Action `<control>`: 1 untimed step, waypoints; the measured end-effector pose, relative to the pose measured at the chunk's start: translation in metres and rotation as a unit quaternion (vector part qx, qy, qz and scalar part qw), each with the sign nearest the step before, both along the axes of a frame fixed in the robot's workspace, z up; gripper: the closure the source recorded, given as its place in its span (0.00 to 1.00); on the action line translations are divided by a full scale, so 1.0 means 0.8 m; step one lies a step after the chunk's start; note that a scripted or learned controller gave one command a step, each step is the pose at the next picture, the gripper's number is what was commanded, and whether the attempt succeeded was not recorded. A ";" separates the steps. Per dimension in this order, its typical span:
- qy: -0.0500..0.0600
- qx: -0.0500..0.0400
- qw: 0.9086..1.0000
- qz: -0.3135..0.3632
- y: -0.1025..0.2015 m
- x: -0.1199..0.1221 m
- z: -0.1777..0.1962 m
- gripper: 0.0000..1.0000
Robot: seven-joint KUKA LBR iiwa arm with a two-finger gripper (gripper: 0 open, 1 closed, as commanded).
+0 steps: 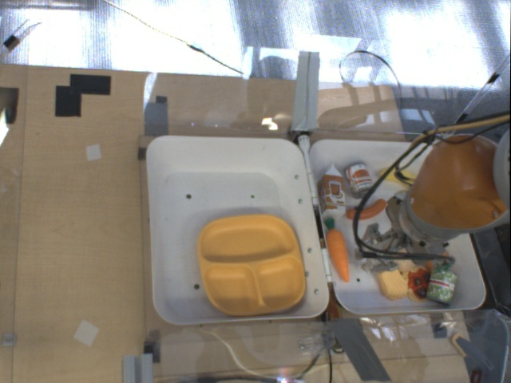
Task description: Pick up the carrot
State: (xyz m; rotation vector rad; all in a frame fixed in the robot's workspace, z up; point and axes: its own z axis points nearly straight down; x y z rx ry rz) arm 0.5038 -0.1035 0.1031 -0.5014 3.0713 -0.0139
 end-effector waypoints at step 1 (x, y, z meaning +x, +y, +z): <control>0.009 -0.001 0.993 0.119 -0.038 -0.004 0.034 1.00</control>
